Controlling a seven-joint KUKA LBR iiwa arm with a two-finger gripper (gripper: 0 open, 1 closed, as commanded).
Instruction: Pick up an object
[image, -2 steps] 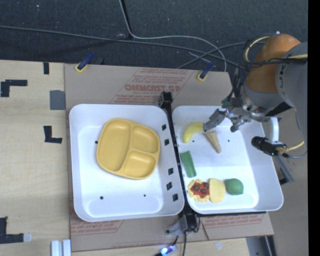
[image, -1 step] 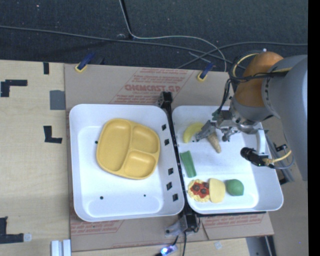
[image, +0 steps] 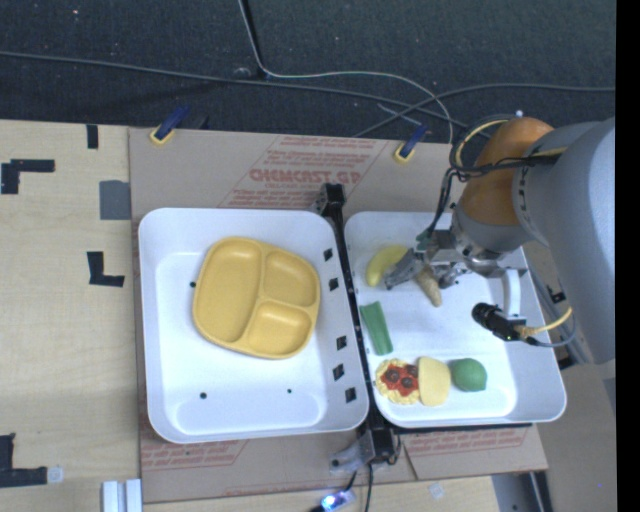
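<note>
**Arm low in the right bin**

Camera view: the fingers (image: 428, 272) sit low in the right bin (image: 535, 400), spread partly open with nothing clearly between them. A yellow banana-like toy (image: 385, 264) lies just beside them. Nearer the camera lie a green stick (image: 377, 328), a pizza slice (image: 399, 380) and a green ball (image: 467, 375). In the left bin (image: 165, 330), well apart, rests a yellow divided plate (image: 256, 297).

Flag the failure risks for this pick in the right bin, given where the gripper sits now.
1. The gripper is down by the yellow banana-like piece, which lies close to the bin divider; the fingers may hit the wall or nudge the piece away.
2. Pizza slice, yellow piece and green ball sit bunched; a grasp there may catch two.
3. The green strip lies flat and looks hard to pinch.
</note>
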